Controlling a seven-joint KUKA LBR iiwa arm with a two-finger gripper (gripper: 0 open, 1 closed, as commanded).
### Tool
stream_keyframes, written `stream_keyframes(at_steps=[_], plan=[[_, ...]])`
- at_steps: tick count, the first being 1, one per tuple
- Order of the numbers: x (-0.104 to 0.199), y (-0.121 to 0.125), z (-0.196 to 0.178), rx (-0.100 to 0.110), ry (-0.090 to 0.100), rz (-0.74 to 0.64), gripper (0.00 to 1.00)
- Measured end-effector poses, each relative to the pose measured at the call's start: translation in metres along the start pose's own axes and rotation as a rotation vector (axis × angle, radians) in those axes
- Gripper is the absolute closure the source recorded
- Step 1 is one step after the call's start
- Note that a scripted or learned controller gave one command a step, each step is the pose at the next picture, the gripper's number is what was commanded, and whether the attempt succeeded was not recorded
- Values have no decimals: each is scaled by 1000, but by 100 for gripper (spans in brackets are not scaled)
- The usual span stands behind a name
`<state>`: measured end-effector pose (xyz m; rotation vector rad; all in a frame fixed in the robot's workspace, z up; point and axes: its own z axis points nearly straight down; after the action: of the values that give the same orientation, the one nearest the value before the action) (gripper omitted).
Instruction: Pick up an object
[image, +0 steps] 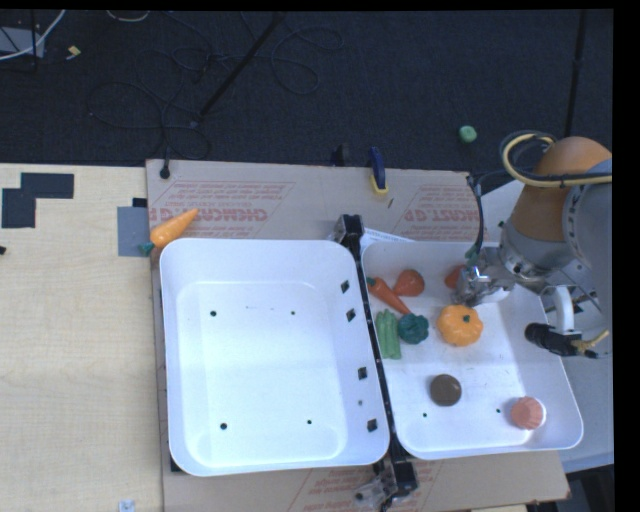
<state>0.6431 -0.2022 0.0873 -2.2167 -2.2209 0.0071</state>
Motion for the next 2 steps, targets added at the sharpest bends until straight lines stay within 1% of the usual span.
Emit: stream_keyframes(at_steps=[1, 2], plan=[[1, -63, 0, 1, 2, 3, 100], [-12, -148, 0, -2, 2, 5, 100]])
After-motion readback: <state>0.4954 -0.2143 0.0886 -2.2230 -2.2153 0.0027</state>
